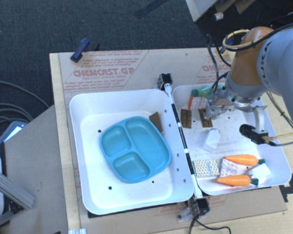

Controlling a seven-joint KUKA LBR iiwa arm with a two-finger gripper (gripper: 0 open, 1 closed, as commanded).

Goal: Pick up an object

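The end effector is down in the far part of the right bin, near its back wall, and from here I cannot make out how it is set or whether anything is caught in it. Right around it lie the nearest candidates for a pick: a small item with a green end just on its far left, a pale packet beside that, and two dark brown blocks close to the divider between the bins. A little nearer to me, a small white crumpled piece sits alone on the bin floor.

Along the near edge of the same bin there is a cluster: a patterned sponge-like square, a small red-and-white carton, and two orange carrots, one lying above the other, with a white block touching their green tips.

The grey arm comes in from the right, its orange band above the wrist, with cables looping around it.

The left bin holds a blue divided plate lying flat, turned at an angle, and a brown block peeks out behind its far right corner. Both bins rest on a tabletop covered with printed cardboard, and a blue clip lies at its far left corner.
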